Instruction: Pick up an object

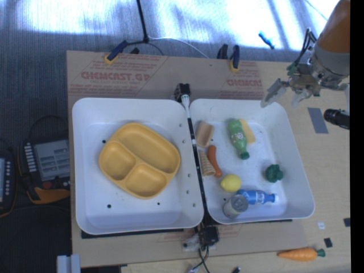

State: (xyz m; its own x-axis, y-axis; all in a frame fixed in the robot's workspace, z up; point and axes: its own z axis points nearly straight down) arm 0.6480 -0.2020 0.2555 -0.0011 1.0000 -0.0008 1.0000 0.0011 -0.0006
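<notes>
**Right bin stock, tool above its far right corner**

Green bottle [239, 137]: lies flat in the right bin [296, 152], upper middle, cap toward the near side, long axis running roughly far-to-near with a slight tilt. It is probably the closest candidate to the tool [287, 92], lying down and to the view's left of it.

Yellow block, partly under the bottle's far end.

Carrot-shaped piece [213, 160] and tan pieces [203, 133]: along the bin's left wall.

Lemon [231, 182], blue bottle [256, 198], grey can [233, 205]: near side, close together.

Green broccoli-like item [273, 173]: right side, standing apart.

Tool: hovers over the bin's far right corner, fingers spread apart, nothing between them.

Yellow divided plate [139, 159]: left bin.

Loose carrot [298, 254]: on the counter [330, 169], outside the bins.
</notes>
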